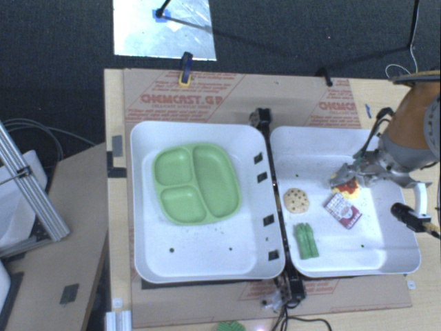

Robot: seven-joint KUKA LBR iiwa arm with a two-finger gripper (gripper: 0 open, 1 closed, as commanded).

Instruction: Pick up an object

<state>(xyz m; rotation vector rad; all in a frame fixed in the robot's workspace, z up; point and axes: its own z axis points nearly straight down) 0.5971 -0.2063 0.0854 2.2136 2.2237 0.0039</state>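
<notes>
- We see two shallow white bins side by side on the table (117, 205), both of smooth, glossy plastic with rounded corners; the left bin (148, 254) sits touching the right bin (393, 261) along a dark centre seam.
- In the left bin lies a pale green plate (196, 183), a moulded plastic tray with soft rounded edges and three compartments.
- In the right bin we count four small things: a round, tan cookie (296, 200) with dark specks near the left wall; a green, ridged, stubby bundle (306, 241) just below it, which looks like toy vegetables; a flat red and white packet (342, 209) lying tilted near the middle; and a small yellow and red object (346, 185) just above the packet.
- The gripper (353, 173) comes in from the right on the grey arm (406, 150) with its orange band (413, 112), and it sits low over the yellow and red object, apparently touching it; we cannot tell how far its fingers are apart, nor whether anything is between them.
- Under the bins lies a tan sheet of cardboard (227, 92) printed in red letters that read "CHEMCAST GP"; the print on the packet is too small for us to read.
- Beyond the table a shiny, crinkled silver sheet (165, 19) lies on dark carpet.
</notes>
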